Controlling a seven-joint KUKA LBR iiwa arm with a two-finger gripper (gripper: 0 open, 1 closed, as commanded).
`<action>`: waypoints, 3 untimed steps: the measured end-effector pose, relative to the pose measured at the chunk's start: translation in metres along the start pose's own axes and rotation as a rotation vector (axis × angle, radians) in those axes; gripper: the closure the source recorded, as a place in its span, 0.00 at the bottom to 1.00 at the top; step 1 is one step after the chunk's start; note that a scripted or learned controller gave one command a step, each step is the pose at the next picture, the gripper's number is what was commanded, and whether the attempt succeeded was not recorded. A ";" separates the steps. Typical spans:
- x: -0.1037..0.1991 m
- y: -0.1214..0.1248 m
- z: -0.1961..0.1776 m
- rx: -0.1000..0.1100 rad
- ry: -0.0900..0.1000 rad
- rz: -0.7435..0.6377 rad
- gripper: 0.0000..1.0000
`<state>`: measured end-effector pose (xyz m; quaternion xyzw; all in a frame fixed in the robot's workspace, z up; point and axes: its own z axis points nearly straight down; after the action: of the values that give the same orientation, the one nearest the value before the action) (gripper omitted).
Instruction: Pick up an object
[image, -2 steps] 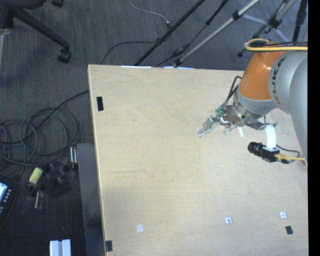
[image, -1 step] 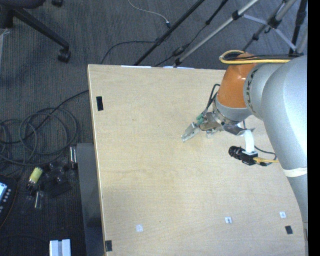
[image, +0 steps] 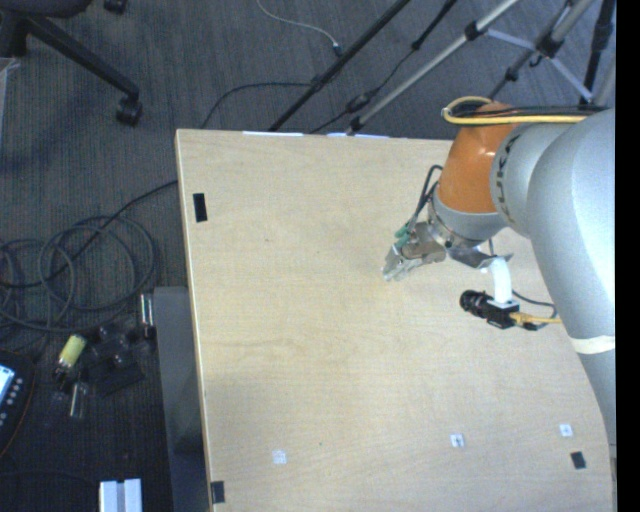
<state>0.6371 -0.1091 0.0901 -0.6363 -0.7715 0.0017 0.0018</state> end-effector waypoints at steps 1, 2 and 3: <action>0.019 0.023 -0.093 -0.003 -0.001 -0.004 1.00; 0.005 0.032 -0.067 -0.001 -0.002 0.248 1.00; 0.038 0.039 -0.092 -0.002 -0.001 0.316 1.00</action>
<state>0.6681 -0.0642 0.1824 -0.7496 -0.6619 0.0016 0.0005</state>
